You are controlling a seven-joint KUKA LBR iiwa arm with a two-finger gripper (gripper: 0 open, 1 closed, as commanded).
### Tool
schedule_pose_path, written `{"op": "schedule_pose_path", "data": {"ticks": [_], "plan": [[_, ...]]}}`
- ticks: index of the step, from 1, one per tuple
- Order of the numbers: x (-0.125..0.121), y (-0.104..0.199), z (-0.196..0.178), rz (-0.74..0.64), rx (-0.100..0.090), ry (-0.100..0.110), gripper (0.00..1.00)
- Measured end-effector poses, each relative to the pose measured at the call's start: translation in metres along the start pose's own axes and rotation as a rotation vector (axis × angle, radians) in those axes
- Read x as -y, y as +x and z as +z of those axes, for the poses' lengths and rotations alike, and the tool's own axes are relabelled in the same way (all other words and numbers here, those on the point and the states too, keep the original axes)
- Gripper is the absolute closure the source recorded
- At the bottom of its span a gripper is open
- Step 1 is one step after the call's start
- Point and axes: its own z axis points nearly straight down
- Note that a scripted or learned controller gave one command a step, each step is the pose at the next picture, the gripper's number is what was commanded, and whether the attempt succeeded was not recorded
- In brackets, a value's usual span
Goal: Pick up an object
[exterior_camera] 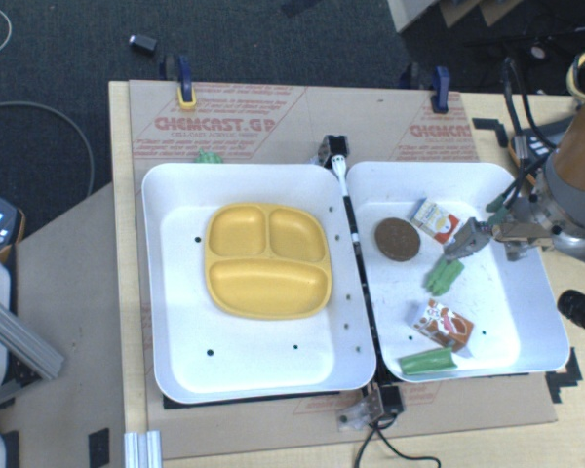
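I see the gripper [465, 243], finger state unreadable, just above the green piece [444, 276] near the brown disc [398, 239]; an off-centre descent risks nudging it aside.

Green piece [445, 276] in right bin [526, 310]

Arm [570, 178] comes in from 3 o'clock, grey w/ orange band above wrist, sitting at upper-right of frame. Wrist is bent so the gripper [465, 244] points toward 9 o'clock, slightly down toward 8. Gripper body grey/metallic, low over the right-hand side of the bench. Fingers [458, 249] look close together at the tip; gap too blurred to judge.
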Motion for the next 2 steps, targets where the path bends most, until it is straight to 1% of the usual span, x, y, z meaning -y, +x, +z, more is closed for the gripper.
{"op": "schedule_pose_path", "data": {"ticks": [1,2], "plan": [[0.005,-0.013,0.077,0.006,-0.004,0.017,0.0],[0.006,-0.017,0.196,0.006,-0.005,0.016,0.0]]}}
